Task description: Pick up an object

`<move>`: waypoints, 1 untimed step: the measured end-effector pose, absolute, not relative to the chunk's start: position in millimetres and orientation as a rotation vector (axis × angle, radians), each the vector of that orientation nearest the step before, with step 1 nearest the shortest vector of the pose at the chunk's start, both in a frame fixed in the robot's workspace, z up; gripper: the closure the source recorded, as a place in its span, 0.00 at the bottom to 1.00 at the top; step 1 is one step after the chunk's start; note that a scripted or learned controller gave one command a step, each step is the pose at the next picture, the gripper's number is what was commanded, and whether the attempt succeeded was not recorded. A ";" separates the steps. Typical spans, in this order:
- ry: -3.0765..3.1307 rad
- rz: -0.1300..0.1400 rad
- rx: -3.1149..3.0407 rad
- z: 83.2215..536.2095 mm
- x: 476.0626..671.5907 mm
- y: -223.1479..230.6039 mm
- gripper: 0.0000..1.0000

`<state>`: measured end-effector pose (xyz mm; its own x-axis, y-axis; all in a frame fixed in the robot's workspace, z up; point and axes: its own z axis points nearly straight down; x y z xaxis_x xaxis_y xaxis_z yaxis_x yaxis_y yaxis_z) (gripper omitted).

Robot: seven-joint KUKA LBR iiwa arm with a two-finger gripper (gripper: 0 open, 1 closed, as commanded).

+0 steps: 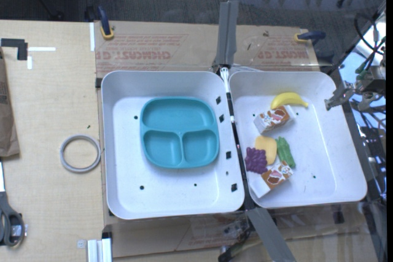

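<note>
White plastic right bin [319,150] is seen to carry a yellow toy banana [290,99], purple grapes [256,159], a green pod [285,152] and two cartons. End effector state cannot be told.

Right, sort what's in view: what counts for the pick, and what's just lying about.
For the pick, all in the right bin:
banana
two snack cartons
grapes
green pod

Lying about:
teal divided plate in the left bin
tape ring
scissors
</note>
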<state>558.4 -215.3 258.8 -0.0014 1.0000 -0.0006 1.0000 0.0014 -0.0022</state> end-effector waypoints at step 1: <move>-1.579 0.004 -2.713 146.0 505.7 -212.5 0.00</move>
